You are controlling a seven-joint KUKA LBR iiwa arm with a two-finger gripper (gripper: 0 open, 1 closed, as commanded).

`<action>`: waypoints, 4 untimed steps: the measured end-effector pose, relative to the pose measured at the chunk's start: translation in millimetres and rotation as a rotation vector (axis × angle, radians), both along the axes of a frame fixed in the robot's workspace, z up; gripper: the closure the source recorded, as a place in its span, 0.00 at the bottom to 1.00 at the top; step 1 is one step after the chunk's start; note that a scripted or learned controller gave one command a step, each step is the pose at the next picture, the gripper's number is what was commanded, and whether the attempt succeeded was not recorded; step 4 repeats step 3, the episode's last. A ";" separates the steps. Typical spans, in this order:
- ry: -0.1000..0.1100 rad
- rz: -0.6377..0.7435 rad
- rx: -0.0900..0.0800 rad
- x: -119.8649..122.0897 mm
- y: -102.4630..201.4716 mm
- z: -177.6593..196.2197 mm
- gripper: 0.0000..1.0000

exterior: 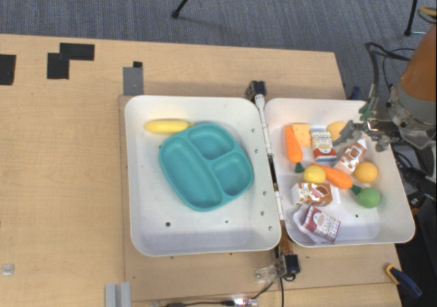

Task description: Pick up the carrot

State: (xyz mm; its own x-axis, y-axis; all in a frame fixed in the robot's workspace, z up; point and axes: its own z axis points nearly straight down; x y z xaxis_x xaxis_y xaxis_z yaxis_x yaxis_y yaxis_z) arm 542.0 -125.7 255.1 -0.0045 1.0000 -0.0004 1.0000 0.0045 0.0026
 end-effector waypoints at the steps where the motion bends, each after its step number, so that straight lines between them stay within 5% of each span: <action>1: -0.011 0.206 -0.003 -8.4 0.9 -129.7 0.00; 2: -0.006 0.083 -0.002 -6.4 -17.8 -168.4 0.00; 3: -0.009 0.086 -0.001 -4.9 -16.8 -157.3 1.00; 4: -0.009 0.086 -0.001 -4.9 -16.8 -157.3 1.00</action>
